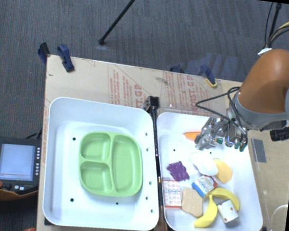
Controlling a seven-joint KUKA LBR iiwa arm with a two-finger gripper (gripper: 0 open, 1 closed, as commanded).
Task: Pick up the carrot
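The carrot [191,135] is a small orange piece near the back of the right bin [171,122]; only its left end shows, the rest is hidden under the gripper. My gripper [205,142] hangs low over the carrot's right end, below the arm's orange band [269,82]. Its fingers point down toward the bin floor right next to the carrot. I cannot tell whether they touch the carrot.
In the right bin lie a purple piece [178,170], a white lump [205,164], a yellow-orange piece [223,171], a banana [213,206], a bread slice [192,203] and small packets [171,193]. The left bin [60,127] holds a green divided plate [111,164]. A pendant [13,167] lies left of the bench.
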